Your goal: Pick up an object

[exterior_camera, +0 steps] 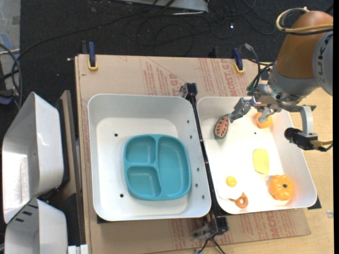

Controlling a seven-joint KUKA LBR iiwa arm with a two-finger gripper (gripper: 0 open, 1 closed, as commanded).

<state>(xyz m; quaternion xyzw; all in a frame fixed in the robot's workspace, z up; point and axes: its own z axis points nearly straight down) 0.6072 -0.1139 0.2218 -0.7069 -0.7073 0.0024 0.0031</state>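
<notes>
Currently the arm (304, 46) reaches in from the right and hangs over the far part of the right bin (302, 165). Its end effector (253, 106) sits low above the bin floor, just beside a small orange object (262, 120) whose top is partly hidden by the wrist hardware. Whether the end effector is open or closed cannot be told from this angle, and nothing is visibly caught in it.

Several candidates lie in the right bin: a watermelon slice (221, 126) to the left of the end effector and close to it, a pale yellow piece (260, 160) in the middle, a small pumpkin (280, 187) at the near right, a tiny yellow ball (231, 181) and an orange ring (241, 200) near the front edge. The left bin (100, 157) holds a teal divided tray (157, 167).

The small orange object and the watermelon slice look like the nearest targets. To do the step well, the arm should commit to one of them, centre over it so the piece lies squarely in the gap, and come straight down rather than at a slant, since a glancing contact would likely push a light toy piece across the smooth floor. The slice lies flat and thin, so it may be harder to get under; the rounder orange piece probably offers a surer hold. A short lift afterwards would confirm the catch.
</notes>
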